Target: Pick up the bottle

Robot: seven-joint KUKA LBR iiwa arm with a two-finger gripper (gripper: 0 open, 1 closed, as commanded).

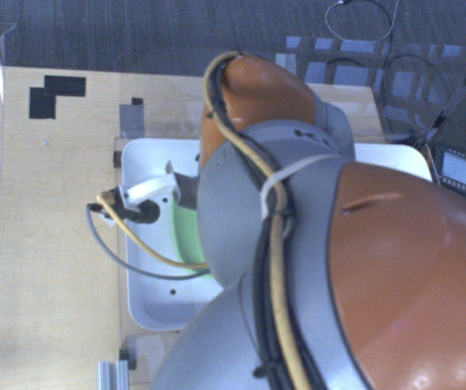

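While the arm [314,250] covers most of the bench [46,242], we can only read parts of both bins. The left bin [148,299] is shallow white plastic with rounded corners and a smooth, slightly glossy floor. We see one item in it: a pale green curved sliver that we take to be the bottle [186,236]. It lies in the middle of that bin, against the edge of the arm's grey housing, with most of its body hidden underneath. What shows is smooth, matte and light mint in colour, with a rounded outline. We can't make out a cap or label.

Only a strip of white rim shows from the right bin [395,154] behind the arm, and its contents are hidden.

The gripper [176,197] sits low over the left bin, just above and left of the green sliver. A white bracket [148,190] and a black connector [140,212] stick out on its left side. We can't tell if it's open or closed, or if it's touching the bottle.

A yellow cable [148,250] and a grey cable [103,242] loop from the connector across the bin's left wall. The arm shells are smooth grey and glossy orange. The bench top is pale wood grain with a black L-shaped marker [54,96].
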